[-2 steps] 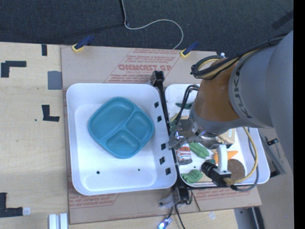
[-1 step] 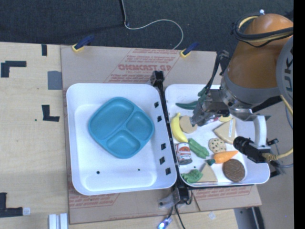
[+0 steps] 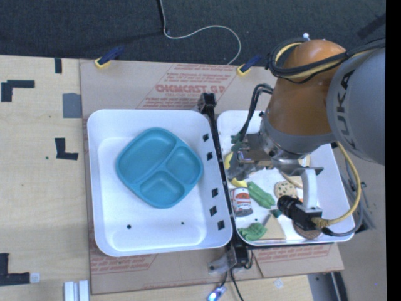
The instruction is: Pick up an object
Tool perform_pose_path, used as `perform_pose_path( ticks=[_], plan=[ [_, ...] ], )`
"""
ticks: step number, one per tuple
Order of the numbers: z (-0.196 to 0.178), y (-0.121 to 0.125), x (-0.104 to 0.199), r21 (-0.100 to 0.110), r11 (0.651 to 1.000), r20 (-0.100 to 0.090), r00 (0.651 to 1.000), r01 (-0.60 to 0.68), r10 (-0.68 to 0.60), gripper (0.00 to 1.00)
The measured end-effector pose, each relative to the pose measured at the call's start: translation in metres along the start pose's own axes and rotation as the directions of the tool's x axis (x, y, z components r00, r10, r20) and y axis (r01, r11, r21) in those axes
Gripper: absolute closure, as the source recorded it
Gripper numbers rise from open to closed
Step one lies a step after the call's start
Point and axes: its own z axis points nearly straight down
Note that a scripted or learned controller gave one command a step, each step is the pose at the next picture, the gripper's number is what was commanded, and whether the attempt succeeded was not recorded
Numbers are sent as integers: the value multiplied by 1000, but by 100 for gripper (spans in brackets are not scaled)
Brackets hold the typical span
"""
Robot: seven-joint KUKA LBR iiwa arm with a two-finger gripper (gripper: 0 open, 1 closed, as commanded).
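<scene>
Target candidate: the green pod-shaped toy (image 3: 260, 194) lying in the right bin (image 3: 335, 168), near its left wall, among small clutter. It looks light, rigid plastic, smooth and probably slippery; best taken across its narrow middle. A small can (image 3: 242, 202) lies just beside it, nearer the front. Left bin (image 3: 103, 187) holds a blue divided plate (image 3: 160, 166). My gripper (image 3: 241, 155) hangs over the right bin's left side, wrist pitched down; its state I cannot tell.

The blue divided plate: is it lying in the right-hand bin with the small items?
No, the blue divided plate lies alone in the left bin.
</scene>
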Motion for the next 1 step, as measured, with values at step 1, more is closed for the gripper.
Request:
perform_pose_path(
  ticks=[1],
  plan=[
    [-93, 0, 7, -13, 1000, -1, 1000, 0, 0, 100]
  ],
)
